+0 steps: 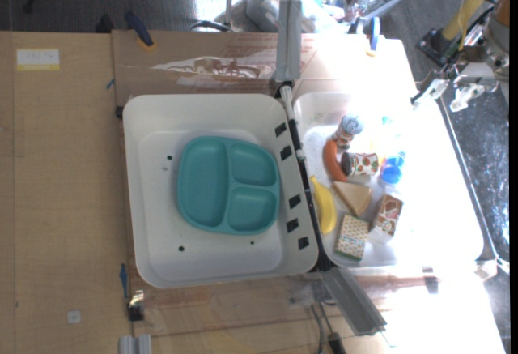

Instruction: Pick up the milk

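White plastic forms both bins; the task concerns the right bin point(421, 262), which lies below and to the left of the pincer point(441, 89) in the camera view. The pincer hangs outside that bin, above the surface point(57, 182) near its far right corner. Whether it is set wide or narrow cannot be told at this distance and glare. It holds nothing that can be seen.

The milk point(388, 215) is judged to be the small red-and-white carton lying in the near part of the right bin, well apart from the pincer. The step in hand is therefore the approach.

Procedure, as advised:
1. Travel down and left from the present position until the pincer is directly over the carton.
2. Note the neighbours. A tan wedge point(354, 197) lies on the carton's far side from the pincer, just beside it. A speckled box point(352, 237) sits beyond that side too, close by. A blue cap point(391, 172) stands between the carton and the pincer.
3. Pass over the blue cap, not through it.
4. Turn the wrist so the jaws close across the carton's narrow faces, clear of the wedge.
5. Descend straight, close, then lift vertically.

Risk: the carton appears tilted, so a shallow grip may slip.
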`<state>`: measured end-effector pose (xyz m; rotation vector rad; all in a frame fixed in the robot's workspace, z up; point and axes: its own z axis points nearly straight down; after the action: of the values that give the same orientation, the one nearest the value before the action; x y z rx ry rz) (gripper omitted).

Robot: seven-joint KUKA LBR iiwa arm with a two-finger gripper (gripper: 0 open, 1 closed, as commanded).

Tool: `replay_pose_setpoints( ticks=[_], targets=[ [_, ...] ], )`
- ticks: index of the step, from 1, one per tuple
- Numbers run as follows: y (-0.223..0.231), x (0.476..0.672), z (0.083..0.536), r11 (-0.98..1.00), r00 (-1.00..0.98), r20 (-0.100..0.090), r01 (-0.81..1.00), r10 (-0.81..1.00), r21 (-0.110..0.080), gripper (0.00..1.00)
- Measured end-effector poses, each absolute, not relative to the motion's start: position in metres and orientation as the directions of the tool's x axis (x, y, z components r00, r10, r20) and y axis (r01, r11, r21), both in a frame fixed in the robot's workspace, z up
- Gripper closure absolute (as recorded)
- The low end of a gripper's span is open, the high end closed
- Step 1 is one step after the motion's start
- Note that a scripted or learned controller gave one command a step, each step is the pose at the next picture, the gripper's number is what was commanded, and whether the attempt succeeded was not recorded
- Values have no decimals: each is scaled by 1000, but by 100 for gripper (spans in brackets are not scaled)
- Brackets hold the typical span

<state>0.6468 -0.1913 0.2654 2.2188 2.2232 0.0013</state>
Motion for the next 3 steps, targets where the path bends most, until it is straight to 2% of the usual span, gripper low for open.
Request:
replay_pose_setpoints(
  ticks=[1,2,3],
  targets=[
    [-203,575,158,-145,145,0,989,989,1,0],
    [-206,549,92,621,-621,-10,784,784,8,0],
    [-184,658,92,472,-472,-9,882,882,10,0]
  ],
)
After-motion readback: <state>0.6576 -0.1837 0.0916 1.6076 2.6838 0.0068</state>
